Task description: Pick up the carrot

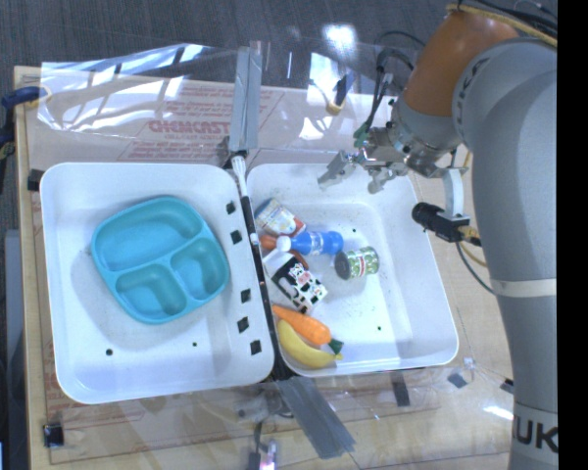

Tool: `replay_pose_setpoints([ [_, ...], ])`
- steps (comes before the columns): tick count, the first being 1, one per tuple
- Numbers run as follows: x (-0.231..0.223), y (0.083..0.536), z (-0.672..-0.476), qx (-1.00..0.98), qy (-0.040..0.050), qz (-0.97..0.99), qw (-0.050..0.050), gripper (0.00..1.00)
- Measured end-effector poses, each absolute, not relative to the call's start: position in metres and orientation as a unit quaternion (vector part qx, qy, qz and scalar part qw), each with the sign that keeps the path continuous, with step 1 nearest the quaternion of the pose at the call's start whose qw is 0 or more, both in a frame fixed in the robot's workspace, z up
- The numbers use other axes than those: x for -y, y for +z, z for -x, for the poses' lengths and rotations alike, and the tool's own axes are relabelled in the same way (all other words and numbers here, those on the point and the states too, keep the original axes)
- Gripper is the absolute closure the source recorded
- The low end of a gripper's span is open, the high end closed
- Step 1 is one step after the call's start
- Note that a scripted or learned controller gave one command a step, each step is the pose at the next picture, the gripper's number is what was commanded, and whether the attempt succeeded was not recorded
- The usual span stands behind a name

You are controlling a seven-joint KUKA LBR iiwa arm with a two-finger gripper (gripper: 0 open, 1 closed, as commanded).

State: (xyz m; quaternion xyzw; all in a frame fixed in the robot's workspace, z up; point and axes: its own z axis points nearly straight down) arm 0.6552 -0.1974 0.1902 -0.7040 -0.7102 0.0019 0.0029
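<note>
Gripper (358,172): over the far edge of the right bin (426,282), above the bin floor, touching no item.
Fingers: two fingers (331,173) are apart, spread wide, w/ nothing between them.
Arm (500,164): grey w/ orange band, comes in from the right side, wrist bent toward the bin's far wall.
Carrot (304,325): lies well apart from the fingers, at the opposite, near end of the same bin, toward the left corner. Orange, lying flat, green end points to the right.
Banana (307,349): just on the near side of the carrot, touching it; farthest item from the fingers.
Cow-pattern box (300,282): black & white, between the fingers and the carrot, close to the carrot.
Bottle (318,242): blue, lies in the bin's middle, closer to the fingers than the box.
Can (357,262): green label, on its side, just beside the bottle, below the fingers in the view.
Orange-white packet (277,221): next to the divider wall, left of the bottle.
Left bin (78,360): well apart from the fingers; holds a blue divided plate (160,258) w/ three compartments.
</note>
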Motion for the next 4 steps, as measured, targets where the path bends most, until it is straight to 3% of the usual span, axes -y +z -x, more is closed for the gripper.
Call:
replay_pose_setpoints([
  [1, 0.208, 0.108, -0.591, 0.71, 0.001, 0.704, 0.003, 0.0],
  [2, 0.183, 0.089, -0.563, 0.69, 0.0019, 0.724, 0.003, 0.0],
  [3, 0.184, 0.096, -0.563, 0.691, 0.003, 0.723, 0.005, 1.0],
  [4, 0.151, 0.194, -0.62, 0.594, 0.0016, 0.804, 0.002, 1.0],
])
